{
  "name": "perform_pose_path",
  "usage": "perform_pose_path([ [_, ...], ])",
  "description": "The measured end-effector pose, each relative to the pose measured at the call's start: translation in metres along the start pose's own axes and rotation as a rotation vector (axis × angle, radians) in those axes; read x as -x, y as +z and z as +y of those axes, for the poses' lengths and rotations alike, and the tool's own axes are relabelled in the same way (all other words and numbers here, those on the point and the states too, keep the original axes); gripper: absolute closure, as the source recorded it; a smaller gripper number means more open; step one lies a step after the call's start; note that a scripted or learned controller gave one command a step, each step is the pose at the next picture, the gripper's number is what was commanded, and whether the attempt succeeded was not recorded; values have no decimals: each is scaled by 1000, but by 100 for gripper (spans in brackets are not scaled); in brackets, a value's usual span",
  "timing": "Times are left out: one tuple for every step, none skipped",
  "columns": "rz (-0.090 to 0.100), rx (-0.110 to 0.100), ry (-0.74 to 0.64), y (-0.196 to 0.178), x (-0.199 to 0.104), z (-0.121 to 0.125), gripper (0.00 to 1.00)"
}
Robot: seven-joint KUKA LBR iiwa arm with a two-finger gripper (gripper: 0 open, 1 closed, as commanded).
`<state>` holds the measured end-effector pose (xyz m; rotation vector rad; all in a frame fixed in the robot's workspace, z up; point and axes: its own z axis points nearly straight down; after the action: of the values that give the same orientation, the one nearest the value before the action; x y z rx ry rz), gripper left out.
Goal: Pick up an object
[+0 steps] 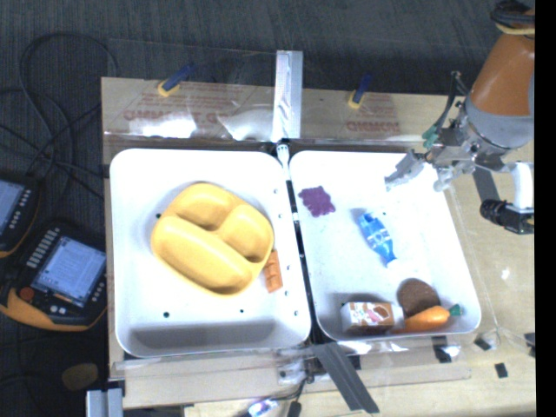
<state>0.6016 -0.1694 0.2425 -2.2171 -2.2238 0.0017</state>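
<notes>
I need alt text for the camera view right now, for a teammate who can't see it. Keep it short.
The gripper hovers over the right bin's far right corner, holding nothing. That bin holds a purple piece, a blue packet, and, at its near edge, a brown jar, a brown lump and a carrot. The left bin holds a big yellow thing with an orange piece beside it.

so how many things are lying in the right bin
5: a purple piece near the upper left, a blue packet mid-bin, and along the front edge a brown-labelled container, a dark brown lump and a carrot. Smaller things could hide behind those.
</notes>
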Motion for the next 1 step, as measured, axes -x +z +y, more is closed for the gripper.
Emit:
perform_pose_path([
  [0, -2, -69, 124, -45, -3, 0],
])
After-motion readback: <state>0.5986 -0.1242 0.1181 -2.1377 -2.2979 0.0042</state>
